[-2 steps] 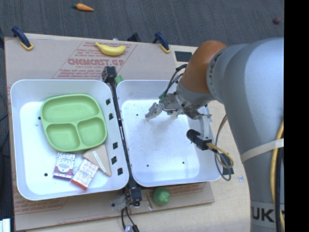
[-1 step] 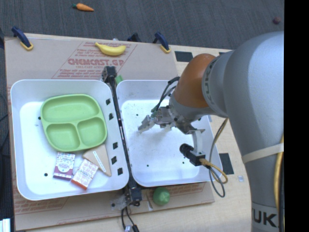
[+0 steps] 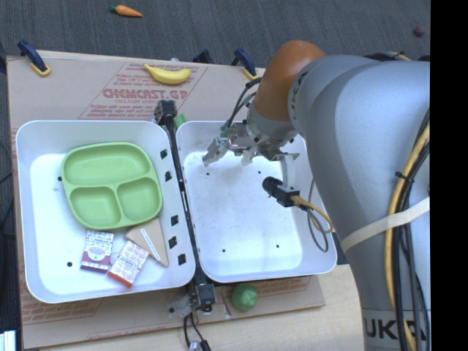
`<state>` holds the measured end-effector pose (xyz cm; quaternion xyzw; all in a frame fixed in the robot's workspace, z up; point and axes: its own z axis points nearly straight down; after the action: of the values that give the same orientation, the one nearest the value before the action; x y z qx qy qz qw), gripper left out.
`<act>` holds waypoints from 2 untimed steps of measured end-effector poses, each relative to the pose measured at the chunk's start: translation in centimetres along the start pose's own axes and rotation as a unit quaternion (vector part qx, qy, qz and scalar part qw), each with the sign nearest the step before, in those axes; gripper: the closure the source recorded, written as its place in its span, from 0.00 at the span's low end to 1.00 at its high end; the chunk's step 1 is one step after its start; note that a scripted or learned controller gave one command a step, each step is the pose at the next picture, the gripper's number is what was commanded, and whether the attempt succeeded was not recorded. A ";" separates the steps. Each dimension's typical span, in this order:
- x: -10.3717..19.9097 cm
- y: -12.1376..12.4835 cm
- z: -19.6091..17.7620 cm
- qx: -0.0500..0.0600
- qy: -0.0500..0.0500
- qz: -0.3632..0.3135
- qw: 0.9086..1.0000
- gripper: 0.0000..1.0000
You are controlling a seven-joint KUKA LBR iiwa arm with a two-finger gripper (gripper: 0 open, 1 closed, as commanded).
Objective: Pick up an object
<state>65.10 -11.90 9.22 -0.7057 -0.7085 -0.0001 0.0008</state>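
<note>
The grey arm [image 3: 365, 152] fills the right side of the view, bent down over the right bin [image 3: 248, 262], with its orange band [image 3: 281, 79] above the wrist at that bin's far edge. The gripper [image 3: 230, 148] hangs low over the far-left part of the right bin, above bare white floor, so it seems poised to probe rather than carry; nothing shows between its tips, and whether it is spread or closed I cannot tell at this slant.

The things worth picking lie in the left bin [image 3: 33, 269]. A green divided plate [image 3: 110, 181] sits flat in the middle. Near the front edge lie two small snack packets [image 3: 113, 256] side by side, and just beside them a pale wedge [image 3: 150, 243]. A banana [image 3: 168, 72] rests on the cardboard behind the bins, and a green ball [image 3: 244, 296] sits outside the front rim.
</note>
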 end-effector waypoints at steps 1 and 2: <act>0.0 0.0 -1.0 0.001 0.000 -0.002 1.000 1.00; 7.4 0.5 -10.1 -0.001 0.000 -0.001 1.000 1.00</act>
<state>65.61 -4.49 19.34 -0.7049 -0.7093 -0.0009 0.0005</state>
